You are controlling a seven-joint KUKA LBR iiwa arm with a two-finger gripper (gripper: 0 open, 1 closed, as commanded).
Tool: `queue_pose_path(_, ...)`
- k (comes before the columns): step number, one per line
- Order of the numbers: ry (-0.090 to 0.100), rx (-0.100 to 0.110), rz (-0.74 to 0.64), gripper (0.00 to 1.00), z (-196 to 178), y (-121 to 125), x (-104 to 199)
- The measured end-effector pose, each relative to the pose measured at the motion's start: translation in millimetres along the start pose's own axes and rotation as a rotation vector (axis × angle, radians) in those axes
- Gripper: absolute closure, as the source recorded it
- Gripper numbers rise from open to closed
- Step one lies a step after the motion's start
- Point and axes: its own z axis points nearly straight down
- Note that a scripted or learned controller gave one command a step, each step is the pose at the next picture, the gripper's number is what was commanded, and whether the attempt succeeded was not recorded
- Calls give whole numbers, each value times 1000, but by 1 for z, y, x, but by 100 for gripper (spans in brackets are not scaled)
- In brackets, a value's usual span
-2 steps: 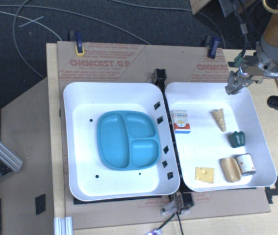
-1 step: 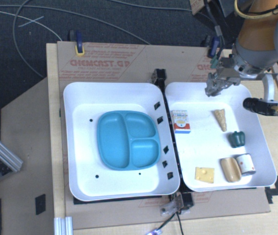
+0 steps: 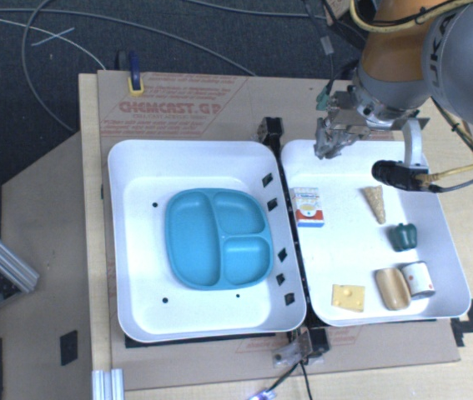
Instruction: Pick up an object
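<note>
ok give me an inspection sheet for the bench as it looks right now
surface: two white bins side by side, left bin and right bin, on a brown board.
job's things: in the right bin, a small carton, a tan wedge, a dark green lump, a brown roll beside a white can, a yellow slice.
clutter: blue divided plate in the left bin.
grippers: pincer over the right bin's far edge, nothing visibly in it.
cables: grey cables on the dark floor; yellow and black ones on the arm.
surroundings: blue clamp on the board's far edge.
</note>
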Motion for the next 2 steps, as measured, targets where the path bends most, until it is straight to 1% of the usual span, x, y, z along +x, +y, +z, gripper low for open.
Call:
queue_pose_path(1, 1, 2, 1, 100, -4, -6, 49)
queue_pose_path(2, 0, -2, 0, 100, -6, 3, 110)
